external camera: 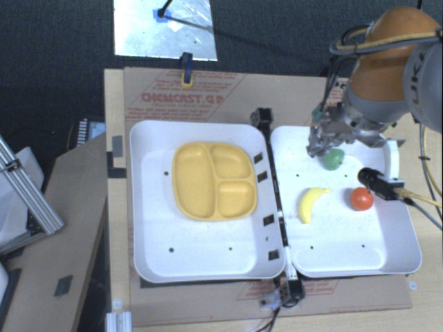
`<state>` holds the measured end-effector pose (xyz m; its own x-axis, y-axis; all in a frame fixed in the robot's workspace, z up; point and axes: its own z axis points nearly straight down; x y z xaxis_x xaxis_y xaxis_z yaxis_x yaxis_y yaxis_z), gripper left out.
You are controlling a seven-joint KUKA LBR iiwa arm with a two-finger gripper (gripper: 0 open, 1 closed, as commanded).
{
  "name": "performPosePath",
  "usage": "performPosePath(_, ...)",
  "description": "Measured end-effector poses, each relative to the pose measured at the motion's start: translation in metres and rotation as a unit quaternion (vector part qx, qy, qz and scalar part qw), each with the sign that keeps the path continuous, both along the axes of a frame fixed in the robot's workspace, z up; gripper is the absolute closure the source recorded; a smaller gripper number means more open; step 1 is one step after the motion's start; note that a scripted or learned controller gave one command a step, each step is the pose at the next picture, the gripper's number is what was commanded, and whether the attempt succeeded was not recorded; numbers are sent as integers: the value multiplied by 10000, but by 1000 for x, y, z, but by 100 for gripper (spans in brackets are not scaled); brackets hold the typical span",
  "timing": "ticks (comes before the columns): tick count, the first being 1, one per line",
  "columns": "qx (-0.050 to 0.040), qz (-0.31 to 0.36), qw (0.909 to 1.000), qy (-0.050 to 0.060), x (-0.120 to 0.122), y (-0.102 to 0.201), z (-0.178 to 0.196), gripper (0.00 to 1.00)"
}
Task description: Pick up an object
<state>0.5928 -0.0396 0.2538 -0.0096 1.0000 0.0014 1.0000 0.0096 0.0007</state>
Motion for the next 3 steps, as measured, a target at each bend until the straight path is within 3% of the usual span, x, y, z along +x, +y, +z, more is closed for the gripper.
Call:
performPosePath(2,1,1,10000,3,-27,95,0,100)
performPosePath(3,1,-3,10000,11,-49,138,-18,100)
